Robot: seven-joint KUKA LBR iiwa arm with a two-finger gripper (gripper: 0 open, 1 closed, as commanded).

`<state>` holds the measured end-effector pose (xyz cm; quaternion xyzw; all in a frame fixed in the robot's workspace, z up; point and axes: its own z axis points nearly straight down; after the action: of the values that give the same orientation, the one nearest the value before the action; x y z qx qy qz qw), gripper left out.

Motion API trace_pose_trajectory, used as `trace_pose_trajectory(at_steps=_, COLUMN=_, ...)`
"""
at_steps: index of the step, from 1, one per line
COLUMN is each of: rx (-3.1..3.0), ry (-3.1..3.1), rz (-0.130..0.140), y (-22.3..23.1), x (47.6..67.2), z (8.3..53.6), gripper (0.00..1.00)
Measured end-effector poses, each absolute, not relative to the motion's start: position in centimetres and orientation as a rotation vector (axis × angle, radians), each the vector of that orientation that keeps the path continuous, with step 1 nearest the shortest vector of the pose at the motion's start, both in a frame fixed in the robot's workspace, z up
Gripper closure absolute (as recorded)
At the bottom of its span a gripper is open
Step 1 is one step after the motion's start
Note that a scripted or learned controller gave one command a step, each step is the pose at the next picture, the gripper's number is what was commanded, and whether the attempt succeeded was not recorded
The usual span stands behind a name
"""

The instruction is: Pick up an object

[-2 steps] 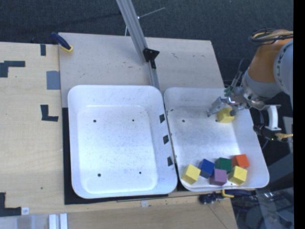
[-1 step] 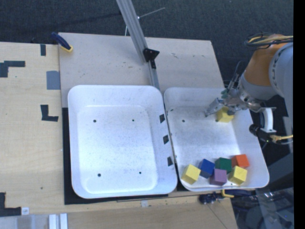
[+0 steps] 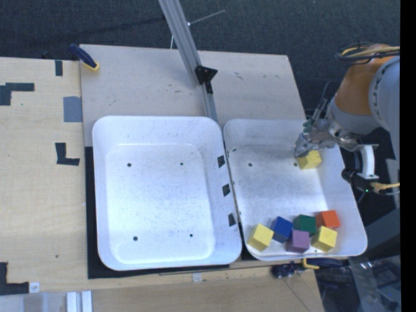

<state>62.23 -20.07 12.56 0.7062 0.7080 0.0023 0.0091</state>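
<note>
1. A yellow cube [image 3: 310, 160] sits in the upper right part of the right bin [image 3: 273, 194], tilted, directly under the tip of the gripper [image 3: 305, 147].
2. The gripper meets the cube's upper left edge; the fingertips merge with the cube at this angle, so it cannot be told whether they pinch it, nor whether the cube rests on the bin floor or is lifted off it.
3. The arm [image 3: 364, 96], grey with its orange band, comes in from the right above the bin's far right corner.
4. Along the near edge of the same bin lies a cluster of blocks: a second yellow cube [image 3: 261, 236] at the left, a blue cube [image 3: 282, 228], a purple cube [image 3: 299, 240], a green cube [image 3: 304, 223], an orange cube [image 3: 328, 219] and a third yellow cube [image 3: 325, 238] at the right. They lie well apart from the cube at the gripper.
5. The left bin [image 3: 156, 194] touches the right bin along their shared side.
6. A grey metal bar [image 3: 185, 41] runs slantwise across the bench [image 3: 39, 174] behind the bins.
</note>
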Motion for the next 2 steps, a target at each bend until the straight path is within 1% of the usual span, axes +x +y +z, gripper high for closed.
trace_pose_trajectory(at_steps=1, rx=2.217, ry=2.219, rz=0.003, y=-20.8, x=62.0, z=18.5, gripper=1.0)
trace_pose_trajectory(at_steps=2, rx=2.219, ry=2.222, rz=0.001, y=-20.8, x=62.1, z=20.2, gripper=1.0)
